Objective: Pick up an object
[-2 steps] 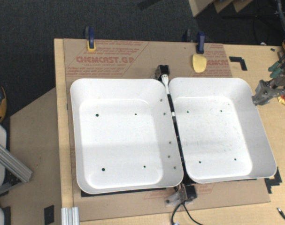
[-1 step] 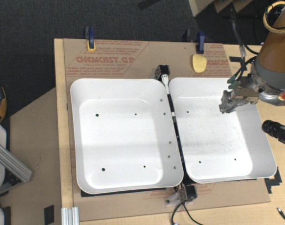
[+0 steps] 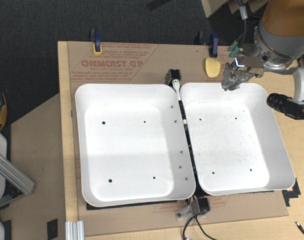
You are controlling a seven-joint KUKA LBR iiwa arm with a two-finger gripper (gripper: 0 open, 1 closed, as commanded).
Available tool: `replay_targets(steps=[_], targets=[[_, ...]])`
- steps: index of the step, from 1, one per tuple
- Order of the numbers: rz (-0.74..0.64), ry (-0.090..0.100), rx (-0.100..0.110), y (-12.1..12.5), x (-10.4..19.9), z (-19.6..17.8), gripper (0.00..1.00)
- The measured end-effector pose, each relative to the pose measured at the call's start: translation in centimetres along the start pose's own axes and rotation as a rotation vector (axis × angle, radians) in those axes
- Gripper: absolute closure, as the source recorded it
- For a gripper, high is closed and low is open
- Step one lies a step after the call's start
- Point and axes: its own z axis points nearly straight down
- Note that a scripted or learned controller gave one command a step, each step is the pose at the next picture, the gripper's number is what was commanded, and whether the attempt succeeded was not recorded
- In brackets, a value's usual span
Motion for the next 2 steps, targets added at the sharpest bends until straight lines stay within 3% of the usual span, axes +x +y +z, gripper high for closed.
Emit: replay_targets(steps=[1, 2], targets=[[0.004, 0.002, 0.019, 2.5, 2.1, 7.3, 1.0], [-0.001, 0.005, -0.011, -1.0, 7.7, -10.9, 1.0]])
